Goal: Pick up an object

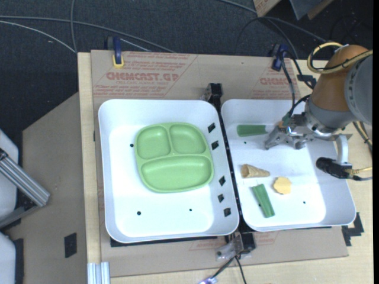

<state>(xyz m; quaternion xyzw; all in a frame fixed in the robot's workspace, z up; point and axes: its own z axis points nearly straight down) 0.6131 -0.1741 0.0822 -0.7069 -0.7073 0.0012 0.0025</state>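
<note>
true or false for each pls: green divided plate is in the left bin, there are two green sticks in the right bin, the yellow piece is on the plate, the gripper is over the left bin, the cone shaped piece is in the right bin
1. The green divided plate lies in the left bin. True.
2. Two green sticks lie in the right bin. True: one green stick near the far edge, another green stick near the front.
3. The yellow piece sits on the plate. False: it lies on the floor of the right bin.
4. The gripper is over the left bin. False: it is over the right bin, beside the far green stick.
5. The tan cone-shaped piece is in the right bin. True.
</note>
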